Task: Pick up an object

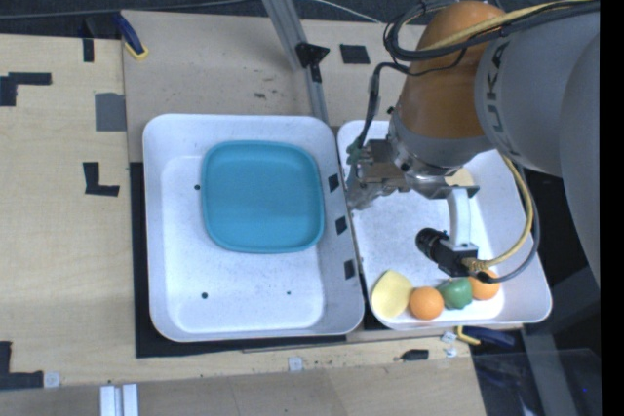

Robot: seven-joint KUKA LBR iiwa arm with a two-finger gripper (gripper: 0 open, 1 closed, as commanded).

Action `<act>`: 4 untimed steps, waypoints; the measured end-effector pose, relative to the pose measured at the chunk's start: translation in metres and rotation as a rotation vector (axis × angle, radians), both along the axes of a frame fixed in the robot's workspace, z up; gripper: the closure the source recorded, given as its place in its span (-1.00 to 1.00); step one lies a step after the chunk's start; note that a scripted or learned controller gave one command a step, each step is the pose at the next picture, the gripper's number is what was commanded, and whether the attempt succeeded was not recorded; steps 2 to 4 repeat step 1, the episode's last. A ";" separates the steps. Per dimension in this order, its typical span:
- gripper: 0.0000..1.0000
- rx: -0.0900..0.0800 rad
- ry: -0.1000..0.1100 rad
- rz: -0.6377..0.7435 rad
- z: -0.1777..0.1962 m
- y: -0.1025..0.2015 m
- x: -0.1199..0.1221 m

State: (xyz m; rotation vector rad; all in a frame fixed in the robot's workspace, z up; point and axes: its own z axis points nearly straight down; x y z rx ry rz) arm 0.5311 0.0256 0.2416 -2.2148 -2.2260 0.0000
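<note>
Over the right bin (522, 302), the big grey arm (546, 83) is reaching in from the right side. Its orange band (453, 63) is showing near the wrist. The gripper (363, 178) is hanging by the bin's left wall, close to the gap between the two bins. I cannot tell how it is set or whether it is gripping anything. Four small toys are lying in a row along the near edge of the right bin. A yellow one (392, 292) is sitting on the left, then an orange ball (425, 303), a green one (454, 292) and another orange one (485, 286). They are touching each other. A blue plate (261, 196) is lying flat inside the left bin (175, 297).
</note>
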 end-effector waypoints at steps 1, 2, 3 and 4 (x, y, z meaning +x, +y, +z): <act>1.00 -0.001 0.001 -0.001 -0.017 0.050 0.014; 1.00 -0.001 0.001 -0.001 -0.017 0.050 0.014; 1.00 -0.001 0.001 -0.001 -0.017 0.050 0.014; 1.00 -0.001 0.001 -0.001 -0.017 0.050 0.014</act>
